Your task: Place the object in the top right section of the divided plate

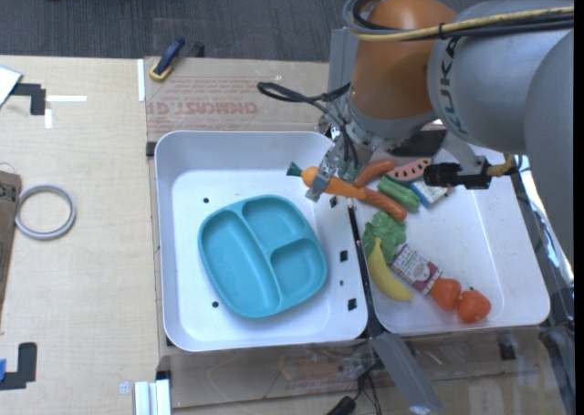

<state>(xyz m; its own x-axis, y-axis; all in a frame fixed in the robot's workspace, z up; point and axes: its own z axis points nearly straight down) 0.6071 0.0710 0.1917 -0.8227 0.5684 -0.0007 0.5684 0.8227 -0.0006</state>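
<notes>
An orange carrot (351, 191) with a green top lies slanted over the wall between the two bins, leaf end toward the left bin. My gripper (323, 178) comes down from the wrist above and is shut on the carrot near its leafy end. The blue divided plate (263, 256) rests in the left bin (182, 222), below and left of the gripper. Its three sections hold nothing. The carrot's leaf tip hangs just above the plate's upper right rim.
The right bin (511, 249) holds a watermelon slice (411, 169), a green vegetable (397, 192), a small white carton (429, 194), lettuce (383, 233), a banana (388, 278), a packet (416, 267) and two tomatoes (459, 300). A tape roll (41, 211) lies on the bench at left.
</notes>
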